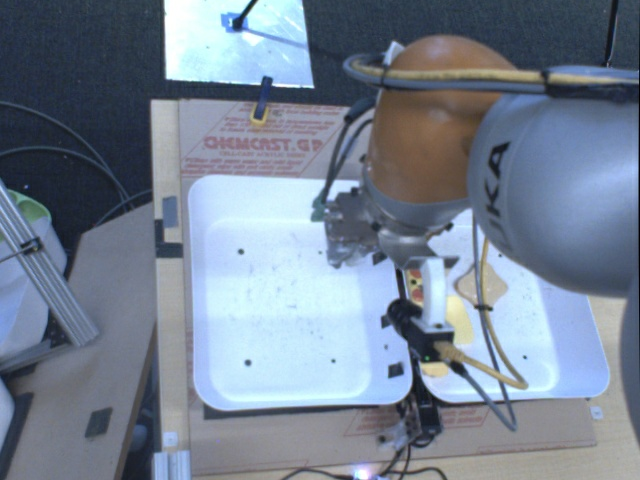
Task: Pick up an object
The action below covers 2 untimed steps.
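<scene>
Grey and bulky, my arm (545, 168) with its orange band (440, 108) looms closest to the lens, reaching in over the seam between the bins. Whether my jaws are wide or narrow I cannot tell; they hang low over the inner edge of the right shallow white plastic bin (570, 368). Just beside them lie flat pale-yellow pieces (478, 284), on that bin's floor. The left shallow white bin (270, 298) shows dark specks. Both rest on a brown cardboard sheet with red lettering (262, 144) on the worktop.
</scene>
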Each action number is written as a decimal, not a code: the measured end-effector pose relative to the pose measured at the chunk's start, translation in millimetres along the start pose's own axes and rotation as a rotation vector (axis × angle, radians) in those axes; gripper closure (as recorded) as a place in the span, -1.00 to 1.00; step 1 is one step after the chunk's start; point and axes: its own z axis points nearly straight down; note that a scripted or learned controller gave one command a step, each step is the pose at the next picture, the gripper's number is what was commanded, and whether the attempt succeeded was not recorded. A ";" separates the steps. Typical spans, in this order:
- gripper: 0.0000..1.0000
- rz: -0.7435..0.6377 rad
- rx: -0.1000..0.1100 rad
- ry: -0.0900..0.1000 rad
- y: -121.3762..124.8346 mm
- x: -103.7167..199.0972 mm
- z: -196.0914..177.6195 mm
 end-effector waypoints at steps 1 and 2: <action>1.00 0.000 0.025 -0.007 -15.8 57.8 108.9; 1.00 0.014 0.022 -0.012 19.3 4.4 199.9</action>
